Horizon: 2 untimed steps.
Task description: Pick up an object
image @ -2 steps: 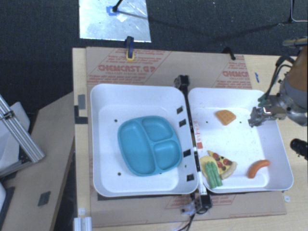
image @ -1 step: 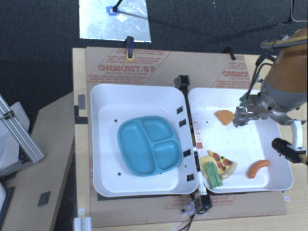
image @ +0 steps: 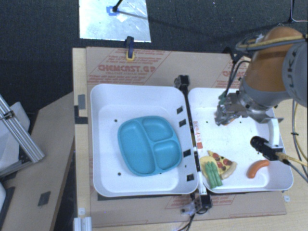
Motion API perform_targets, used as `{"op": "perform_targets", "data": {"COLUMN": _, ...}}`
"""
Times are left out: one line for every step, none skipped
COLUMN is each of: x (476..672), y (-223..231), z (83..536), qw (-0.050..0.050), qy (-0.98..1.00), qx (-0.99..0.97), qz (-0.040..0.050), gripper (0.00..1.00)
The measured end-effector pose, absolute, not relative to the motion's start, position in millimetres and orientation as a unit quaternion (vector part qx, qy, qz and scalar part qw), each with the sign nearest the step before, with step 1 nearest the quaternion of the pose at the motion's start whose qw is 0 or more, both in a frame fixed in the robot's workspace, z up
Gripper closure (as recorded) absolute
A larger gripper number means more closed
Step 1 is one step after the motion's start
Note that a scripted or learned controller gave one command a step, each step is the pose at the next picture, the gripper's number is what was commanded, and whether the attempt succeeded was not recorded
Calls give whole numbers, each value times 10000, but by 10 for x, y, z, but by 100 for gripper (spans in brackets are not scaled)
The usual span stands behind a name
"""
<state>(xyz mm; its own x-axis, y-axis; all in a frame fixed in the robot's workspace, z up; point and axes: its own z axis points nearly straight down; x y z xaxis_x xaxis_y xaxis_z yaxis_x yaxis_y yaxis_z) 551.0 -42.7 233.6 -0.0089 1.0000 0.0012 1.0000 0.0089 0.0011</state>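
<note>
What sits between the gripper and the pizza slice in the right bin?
Nothing: in the camera view, bare white bin floor separates the gripper from the pizza slice. The green toy lies beside the slice, nearer the bin's front-left corner.

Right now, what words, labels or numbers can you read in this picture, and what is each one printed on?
"CHEMCAST GP": red print on the brown cardboard sheet behind the left bin.
More red print on the cardboard behind the right bin: cut off, unreadable.
Letters on the arm: partial, unreadable.
</note>
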Motion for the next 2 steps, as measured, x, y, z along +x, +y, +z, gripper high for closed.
{"op": "perform_targets", "data": {"x": 5706, "y": 102, "z": 2381, "qw": -9, "qy": -7103, "qx": -7038, "qz": -16, "gripper": 100}}
{"op": "perform_targets", "data": {"x": 5738, "y": 618, "z": 2236, "qw": 2, "qy": -7102, "qx": -7040, "qz": -6, "gripper": 100}}
